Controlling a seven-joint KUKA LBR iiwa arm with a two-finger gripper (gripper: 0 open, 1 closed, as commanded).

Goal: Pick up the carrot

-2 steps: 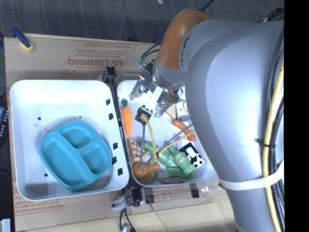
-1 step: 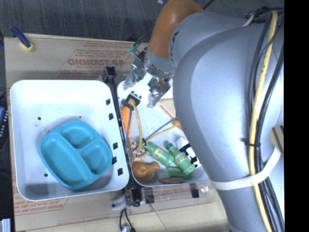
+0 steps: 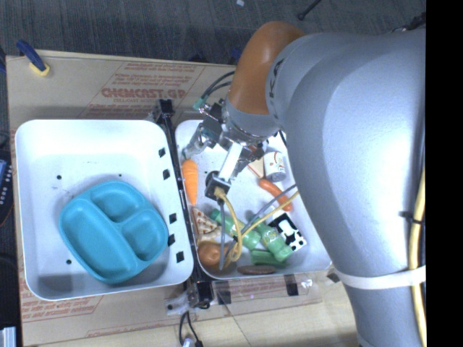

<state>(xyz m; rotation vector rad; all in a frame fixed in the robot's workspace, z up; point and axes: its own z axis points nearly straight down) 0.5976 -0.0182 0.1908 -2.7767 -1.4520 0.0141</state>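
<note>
The carrot [image 3: 190, 181] is an orange stick lying lengthwise along the left wall of the right bin [image 3: 309, 260]. My gripper [image 3: 198, 144] hangs over the far left part of that bin, just beyond the carrot's far end. Nothing shows between it and the carrot, and the carrot rests on the bin floor. The large grey arm covers the bin's right side.
The right bin also holds a second orange piece [image 3: 271, 189], a small can [image 3: 275, 166], green pieces [image 3: 269, 241], a brown round thing [image 3: 210, 254], a black-and-white block [image 3: 291, 234] and a patterned wedge [image 3: 206, 223]. A blue divided plate [image 3: 112, 228] lies in the left bin [image 3: 36, 143].
</note>
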